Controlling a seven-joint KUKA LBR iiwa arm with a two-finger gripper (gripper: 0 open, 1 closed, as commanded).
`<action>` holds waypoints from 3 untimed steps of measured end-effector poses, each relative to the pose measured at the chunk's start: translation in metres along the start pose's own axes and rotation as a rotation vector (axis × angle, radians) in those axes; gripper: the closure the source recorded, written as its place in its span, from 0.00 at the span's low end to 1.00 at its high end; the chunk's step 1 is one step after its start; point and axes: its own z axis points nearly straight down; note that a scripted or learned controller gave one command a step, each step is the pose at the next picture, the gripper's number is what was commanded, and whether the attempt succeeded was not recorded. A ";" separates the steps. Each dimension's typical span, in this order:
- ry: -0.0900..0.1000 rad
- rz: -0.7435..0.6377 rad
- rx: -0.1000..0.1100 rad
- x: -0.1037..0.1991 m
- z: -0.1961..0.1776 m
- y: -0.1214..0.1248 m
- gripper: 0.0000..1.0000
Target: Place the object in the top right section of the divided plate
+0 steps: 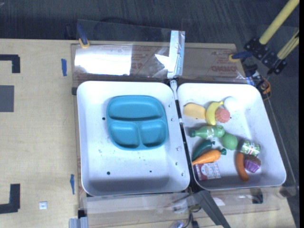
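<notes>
Grey-armed as I am, I am not able to tell how my gripper is standing, or whether it is gripping anything.

Nearest my side, the right shallow white bin (273, 127) is holding a jumble of toy foods, any of which may be the object. A yellow plastic banana (213, 111) is lying at the top, touching a pink round toy (223, 115) and just beside a pale yellow lump (193, 110). Below them a green toy bottle (208, 132) is lying on its side, with an orange plastic carrot (209, 156) under it and a red-and-white packet (208, 171) lower still. An orange-red sausage shape (241, 167) is sitting near a purple piece (252, 164).

Further out, the left shallow white bin (95, 165) is bearing the blue divided plate (137, 121), well apart from every toy.
</notes>
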 end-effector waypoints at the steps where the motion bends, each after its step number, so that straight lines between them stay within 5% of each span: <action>1: -0.003 -0.369 -0.002 -0.085 0.001 -0.034 1.00; 2: -0.002 -0.572 -0.006 -0.010 0.001 -0.020 1.00; 3: -0.008 -0.650 -0.007 -0.092 0.036 -0.106 1.00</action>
